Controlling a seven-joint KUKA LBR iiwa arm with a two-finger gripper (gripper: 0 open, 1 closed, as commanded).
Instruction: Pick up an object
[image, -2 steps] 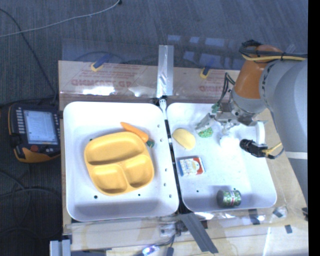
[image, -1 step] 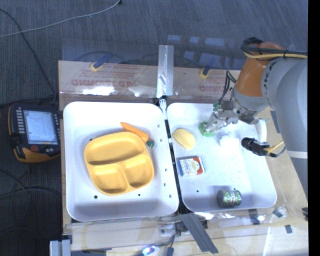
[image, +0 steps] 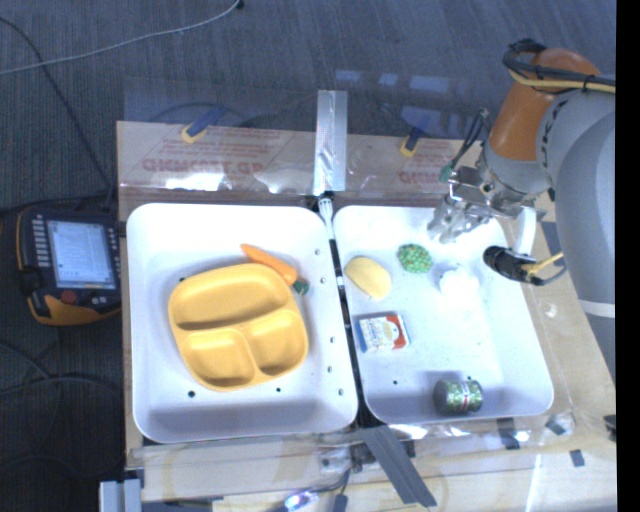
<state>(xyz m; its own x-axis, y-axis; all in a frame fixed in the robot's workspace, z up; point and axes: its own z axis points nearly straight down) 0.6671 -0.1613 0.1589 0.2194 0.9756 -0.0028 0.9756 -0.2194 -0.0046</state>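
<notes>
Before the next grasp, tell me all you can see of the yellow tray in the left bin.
The yellow tray looks like moulded plastic, rounded, with three compartments: one long one at the far side, two smaller ones nearer the camera. It lies flat, open side up, turned slightly askew in the left bin. An orange carrot rests against its far rim.

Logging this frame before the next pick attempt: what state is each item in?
Yellow tray: upright in the left bin.
Carrot: lying on the tray's far rim.
Can: on its side.
Carton: flat.
Pincer: above the right bin, holding nothing visible.
</notes>
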